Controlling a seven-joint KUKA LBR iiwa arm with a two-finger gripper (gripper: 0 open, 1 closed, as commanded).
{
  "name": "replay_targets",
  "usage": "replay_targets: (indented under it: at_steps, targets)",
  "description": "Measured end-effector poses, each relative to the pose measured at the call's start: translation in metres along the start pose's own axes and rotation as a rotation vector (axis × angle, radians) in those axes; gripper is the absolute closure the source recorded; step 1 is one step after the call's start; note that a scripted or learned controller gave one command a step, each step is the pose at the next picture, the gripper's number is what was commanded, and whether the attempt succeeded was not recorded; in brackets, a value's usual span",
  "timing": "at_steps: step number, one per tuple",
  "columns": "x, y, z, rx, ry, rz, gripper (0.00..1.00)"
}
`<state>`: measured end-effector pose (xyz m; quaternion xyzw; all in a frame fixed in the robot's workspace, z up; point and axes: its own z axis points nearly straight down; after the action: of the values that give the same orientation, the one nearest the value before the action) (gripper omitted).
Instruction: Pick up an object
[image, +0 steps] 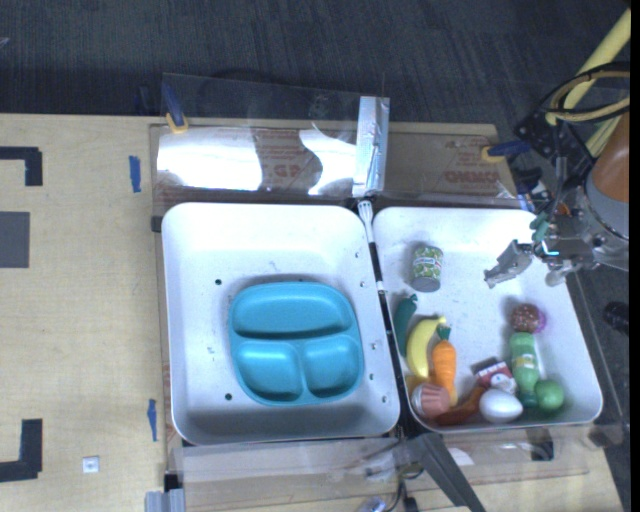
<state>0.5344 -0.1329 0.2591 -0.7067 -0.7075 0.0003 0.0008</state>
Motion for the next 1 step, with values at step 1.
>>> replay_targets:
  at_steps: [1]
  targets:
    - [0.0169,0.0036,-0.164,-0.008,-0.002,0.083,0.0]
